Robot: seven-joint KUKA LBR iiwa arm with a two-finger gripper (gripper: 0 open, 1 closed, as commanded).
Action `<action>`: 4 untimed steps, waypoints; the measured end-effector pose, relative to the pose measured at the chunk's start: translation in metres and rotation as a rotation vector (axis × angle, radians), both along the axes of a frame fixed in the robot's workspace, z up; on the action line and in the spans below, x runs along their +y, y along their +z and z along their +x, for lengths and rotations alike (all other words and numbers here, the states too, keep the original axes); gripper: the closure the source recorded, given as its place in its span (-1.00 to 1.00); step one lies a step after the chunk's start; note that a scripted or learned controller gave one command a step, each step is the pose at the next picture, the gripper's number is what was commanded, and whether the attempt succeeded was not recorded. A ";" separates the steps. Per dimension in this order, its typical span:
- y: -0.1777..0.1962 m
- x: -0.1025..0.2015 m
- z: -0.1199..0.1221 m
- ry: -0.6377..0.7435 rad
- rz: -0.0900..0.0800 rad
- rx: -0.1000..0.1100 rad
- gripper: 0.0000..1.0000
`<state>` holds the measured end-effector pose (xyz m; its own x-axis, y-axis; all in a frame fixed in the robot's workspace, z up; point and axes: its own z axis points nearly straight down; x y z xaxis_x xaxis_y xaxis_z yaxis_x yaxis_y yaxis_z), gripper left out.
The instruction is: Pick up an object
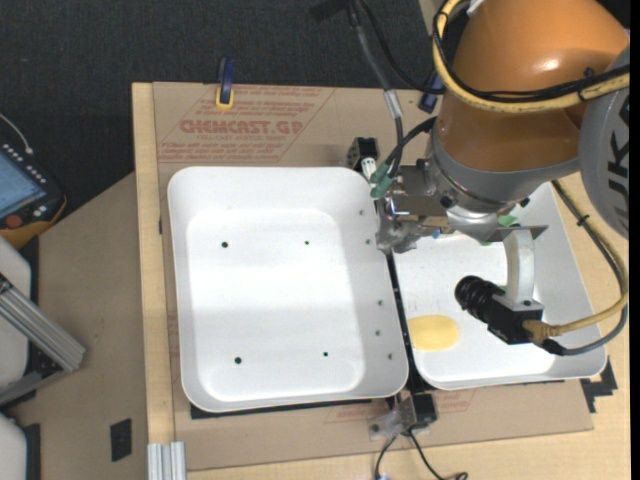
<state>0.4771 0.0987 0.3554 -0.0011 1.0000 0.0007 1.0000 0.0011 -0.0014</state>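
Observation:
A pale yellow, flat rounded object (435, 333) lies near the front left corner of the right bin (570, 268). The gripper (404, 226) hangs over the back left part of that bin, close to the wall shared with the left bin, and the big orange and grey wrist covers most of it. It is behind the yellow object and apart from it. I see nothing held in it.
The left bin (190, 268) sits beside the right one, their inner walls touching. Both rest on a cardboard sheet (250, 113) with red print. A small blue clip (226, 80) stands at the sheet's back edge. Cables run down to the wrist from behind.

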 end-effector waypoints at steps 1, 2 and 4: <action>0.018 0.042 0.002 0.002 0.000 -0.005 1.00; 0.148 0.125 0.002 0.009 0.009 -0.017 1.00; -0.084 0.089 0.000 -0.006 -0.008 0.015 1.00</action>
<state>0.4771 0.1879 0.2716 0.0047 1.0000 -0.0078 0.9998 -0.0048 -0.0166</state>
